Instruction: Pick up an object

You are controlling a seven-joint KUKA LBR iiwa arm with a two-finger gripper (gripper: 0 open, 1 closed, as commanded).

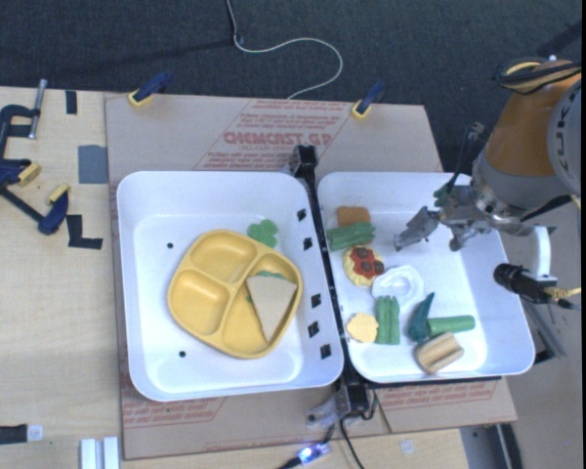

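Above the right bin (498, 291), right of the pizza slice (362, 263), your gripper (432, 229) hangs with fingers spread apart, clasping nothing, clear of the toy food lying below it.

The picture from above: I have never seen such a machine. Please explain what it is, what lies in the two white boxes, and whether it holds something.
The camera looks down at a slant on a bench. The grey and orange shape at the right is a robot arm; its gripper, a two-finger claw, hangs over the right bin, with nothing seen between its fingers. That bin holds small toy foods, among them a pizza slice and a bread roll. The left bin holds a yellow divided plate with a sandwich piece.
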